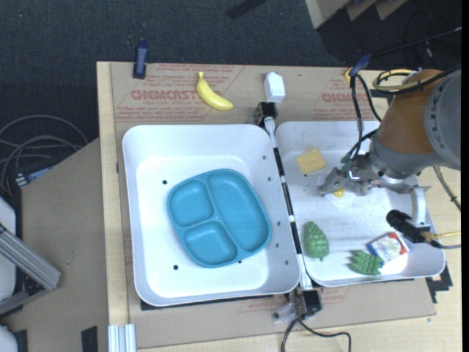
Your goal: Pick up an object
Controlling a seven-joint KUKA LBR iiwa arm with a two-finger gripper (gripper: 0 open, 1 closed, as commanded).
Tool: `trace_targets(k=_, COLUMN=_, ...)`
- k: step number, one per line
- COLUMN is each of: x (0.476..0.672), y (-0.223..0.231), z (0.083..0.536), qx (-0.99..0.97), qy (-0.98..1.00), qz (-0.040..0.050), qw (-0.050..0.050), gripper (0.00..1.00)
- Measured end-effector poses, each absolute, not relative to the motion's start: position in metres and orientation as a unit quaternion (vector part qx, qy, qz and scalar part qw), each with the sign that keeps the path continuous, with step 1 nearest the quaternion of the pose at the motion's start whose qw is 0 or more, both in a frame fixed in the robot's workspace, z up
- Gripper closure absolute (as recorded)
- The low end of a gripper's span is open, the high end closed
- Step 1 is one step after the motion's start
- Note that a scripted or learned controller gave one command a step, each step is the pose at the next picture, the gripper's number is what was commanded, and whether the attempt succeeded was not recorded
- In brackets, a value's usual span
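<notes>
You have the gripper (335,187) low in the right bin (344,270), with open white floor on all sides of its tips. The bin's left wall is well to the fingers' left, and its far rim lies beyond them. How wide the fingers stand you cannot tell from this angle, and nothing is plainly clamped between them. A small yellow object (338,192) lies right at the tips, rounded and bright. A yellow sponge block (311,161) sits just up-left, apart. Toward the near edge lie a green bumpy fruit (316,240), a green leafy toy (364,262) and a white carton (388,247).
</notes>
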State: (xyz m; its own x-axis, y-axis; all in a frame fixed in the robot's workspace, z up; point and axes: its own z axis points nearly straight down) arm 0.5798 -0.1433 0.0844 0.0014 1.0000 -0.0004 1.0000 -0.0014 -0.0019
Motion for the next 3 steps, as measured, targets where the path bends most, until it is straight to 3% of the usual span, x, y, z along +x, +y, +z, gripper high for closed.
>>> trace_targets(k=1, x=0.581, y=-0.091, z=0.085, qx=-0.707, qy=-0.708, qz=-0.0001, qw=0.001, gripper=0.00)
trace_targets(k=2, x=0.609, y=-0.100, z=0.085, qx=-0.707, qy=-0.707, qz=-0.0004, qw=-0.001, gripper=0.00)
trace_targets(k=3, x=0.667, y=-0.094, z=0.085, qx=-0.707, qy=-0.708, qz=-0.0003, qw=0.000, gripper=0.00)
